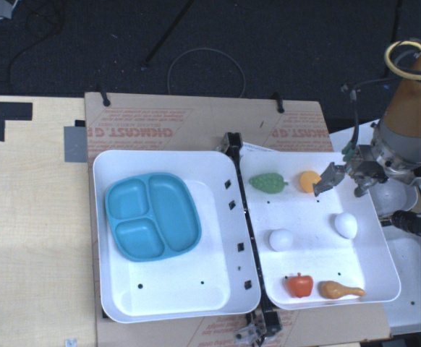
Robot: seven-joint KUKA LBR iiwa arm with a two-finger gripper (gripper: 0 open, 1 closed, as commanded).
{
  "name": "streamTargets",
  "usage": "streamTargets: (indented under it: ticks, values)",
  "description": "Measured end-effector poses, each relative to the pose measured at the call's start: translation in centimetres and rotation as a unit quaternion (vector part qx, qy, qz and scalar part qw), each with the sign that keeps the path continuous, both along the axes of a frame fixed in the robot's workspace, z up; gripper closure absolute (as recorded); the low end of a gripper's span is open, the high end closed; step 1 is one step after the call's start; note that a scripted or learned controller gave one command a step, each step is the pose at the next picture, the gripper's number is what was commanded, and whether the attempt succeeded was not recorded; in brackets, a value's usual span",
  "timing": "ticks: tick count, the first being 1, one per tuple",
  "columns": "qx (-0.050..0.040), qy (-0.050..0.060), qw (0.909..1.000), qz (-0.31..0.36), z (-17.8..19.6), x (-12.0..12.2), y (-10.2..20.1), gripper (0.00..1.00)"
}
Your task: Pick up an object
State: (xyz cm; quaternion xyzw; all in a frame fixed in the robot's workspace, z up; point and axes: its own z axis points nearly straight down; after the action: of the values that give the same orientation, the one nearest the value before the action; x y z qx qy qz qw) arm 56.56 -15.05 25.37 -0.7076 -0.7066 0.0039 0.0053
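The gripper [344, 181] is seen with its jaws spread and nothing held, by the right bin's [388, 259] far edge (beside the orange ball [309, 181]).

camera view: fixed high over the bench [37, 215], angled downward, taking in both white bins [218, 295].

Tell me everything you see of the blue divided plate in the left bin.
The blue three-compartment plastic-looking plate lies flat and right side up in the left shallow white bin, toward its back left. It is rounded-rectangular, with two compartments side by side at the back and one in front, all bare. It rests on the bin floor only.
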Motion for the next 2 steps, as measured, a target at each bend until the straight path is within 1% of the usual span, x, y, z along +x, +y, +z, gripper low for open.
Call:
streamTargets:
  ticks: [1, 2]
  values:
    - [-0.0011, -0.006, 1.0, 0.001, 0.6, 0.2, 0.0, 0.0]
    - [-0.0001, -0.003, 1.0, 0.001, -4.3, -0.8, 0.2, 0.0]
